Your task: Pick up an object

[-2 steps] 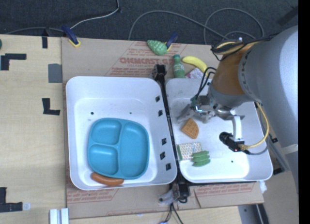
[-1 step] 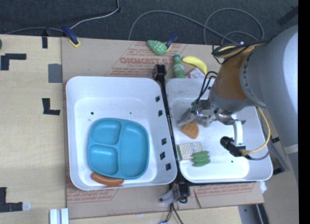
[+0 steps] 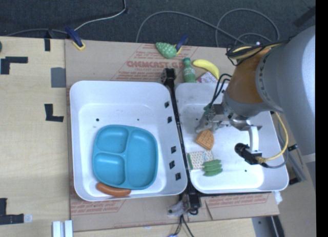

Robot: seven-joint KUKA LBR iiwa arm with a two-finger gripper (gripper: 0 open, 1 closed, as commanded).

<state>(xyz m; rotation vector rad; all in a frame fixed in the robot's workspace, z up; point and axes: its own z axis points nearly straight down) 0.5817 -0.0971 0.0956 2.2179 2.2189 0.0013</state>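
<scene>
The two-finger gripper (image 3: 206,124) hung low over the right-hand white bin (image 3: 266,179), its tips just above the tan waffle-patterned toy wedge (image 3: 205,139) — whether the fingers were spread or closed could not be told. The wedge lay flat on the bin floor near the divider, beside a green ridged toy pod (image 3: 212,167). In the left-hand white bin (image 3: 82,98) lay a blue sectioned plate (image 3: 124,156) and an orange toy sausage (image 3: 113,190).

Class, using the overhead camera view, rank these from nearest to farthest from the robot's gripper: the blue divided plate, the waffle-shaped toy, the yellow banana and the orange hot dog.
Measured from the gripper:
1. Waffle-shaped toy, right bin, just below the gripper.
2. Yellow banana, on the cardboard beyond the right bin.
3. Blue divided plate, left bin.
4. Orange hot dog, left bin's near edge, below the plate.
</scene>
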